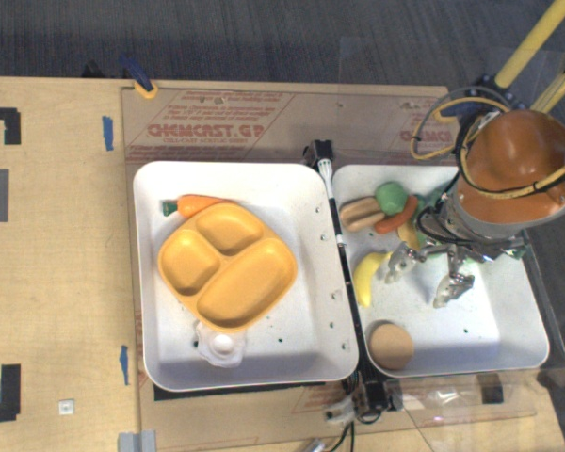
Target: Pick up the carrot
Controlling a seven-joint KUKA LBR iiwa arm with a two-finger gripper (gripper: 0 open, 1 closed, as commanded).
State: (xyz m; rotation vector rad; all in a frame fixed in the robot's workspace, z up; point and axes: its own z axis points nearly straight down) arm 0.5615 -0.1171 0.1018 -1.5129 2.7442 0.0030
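Trouble looms: the silver two-finger gripper (426, 276) hangs spread wide and empty over the right white bin (508, 342), while the orange carrot (200, 204) lies in the left bin's far corner, tucked against the yellow divided plate (228, 264), which could block a finger.

Place: robotics lab | Evidence: plywood tabletop (56, 281) with black tape marks (8, 125) | two white bins (155, 347) of toy food | cabled arm (513, 172)
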